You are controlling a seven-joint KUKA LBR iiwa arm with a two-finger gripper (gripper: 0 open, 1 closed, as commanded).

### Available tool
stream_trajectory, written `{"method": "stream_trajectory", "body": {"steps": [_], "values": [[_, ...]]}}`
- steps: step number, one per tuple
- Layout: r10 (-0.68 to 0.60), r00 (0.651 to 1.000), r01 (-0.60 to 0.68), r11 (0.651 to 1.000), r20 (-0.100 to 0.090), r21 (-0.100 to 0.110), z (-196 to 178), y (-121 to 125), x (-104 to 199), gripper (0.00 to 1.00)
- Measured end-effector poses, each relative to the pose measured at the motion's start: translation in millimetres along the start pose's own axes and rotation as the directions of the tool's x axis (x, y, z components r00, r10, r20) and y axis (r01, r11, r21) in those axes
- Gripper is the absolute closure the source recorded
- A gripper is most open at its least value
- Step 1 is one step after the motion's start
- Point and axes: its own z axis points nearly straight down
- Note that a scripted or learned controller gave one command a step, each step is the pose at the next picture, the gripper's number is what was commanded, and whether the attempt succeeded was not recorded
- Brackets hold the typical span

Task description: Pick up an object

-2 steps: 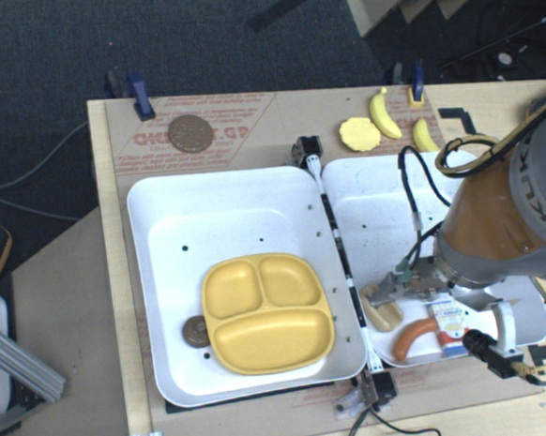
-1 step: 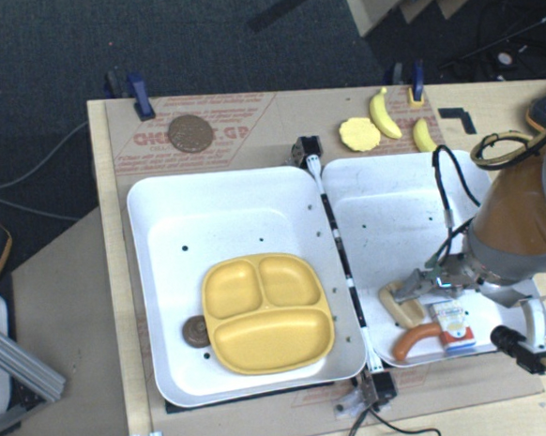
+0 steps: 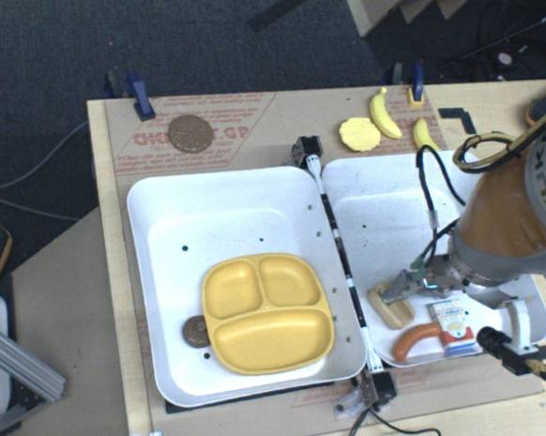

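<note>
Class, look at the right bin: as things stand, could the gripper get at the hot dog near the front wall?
Probably yes. The gripper hangs just above the hot dog, which lies uncovered; the bread piece and carton sit close beside it.

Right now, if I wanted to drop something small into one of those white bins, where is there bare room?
The left bin is bare along its far half, beyond the yellow divided tray. The right bin is bare in its far half too. Its near end is crowded: gripper, tan block, hot dog and small carton.
</note>
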Motion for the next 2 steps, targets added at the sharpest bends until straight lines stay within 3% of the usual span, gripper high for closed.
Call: {"method": "stream_trajectory", "body": {"steps": [1, 2], "values": [[0.001, 1.000, -0.001, 1.000, 0.001, -0.001, -0.3, 0.2, 20.3, 0.00], [0.003, 1.000, -0.003, 1.000, -0.001, 0.002, 0.8, -1.0, -27.8, 0.00]]}}
